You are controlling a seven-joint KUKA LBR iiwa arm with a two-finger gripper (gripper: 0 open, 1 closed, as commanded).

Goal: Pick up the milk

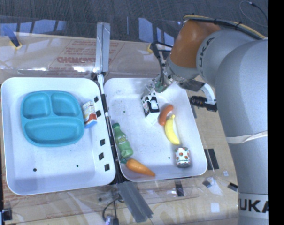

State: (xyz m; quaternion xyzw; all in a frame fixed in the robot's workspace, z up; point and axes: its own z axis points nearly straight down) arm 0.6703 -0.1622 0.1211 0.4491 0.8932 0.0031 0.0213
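1. The grey arm with its orange band reaches in from the right and bends down over the far part of the right white bin [191, 125].
2. Its two-finger gripper [157, 87] hangs just above the small black-and-white milk carton [150, 104], at the carton's far end; whether it touches the carton I cannot tell.
3. The claw is too small and too blurred to read, so I cannot tell whether it is spread or pressed together.
4. The milk carton lies in the far middle of the right bin, just beside a reddish-orange sausage-shaped toy [165, 114].
5. A yellow plastic banana [172, 130] lies touching the near end of that reddish toy, and a small white cup with red dots [182, 156] stands near the banana's near end.
6. A green plastic bottle [122, 141] lies along the right bin's left wall, with an orange carrot [140, 167] near its near end.
7. The left white bin [52, 172] holds a blue sectioned plastic tray [51, 117], with a small printed can [88, 113] just beside the tray's right edge.
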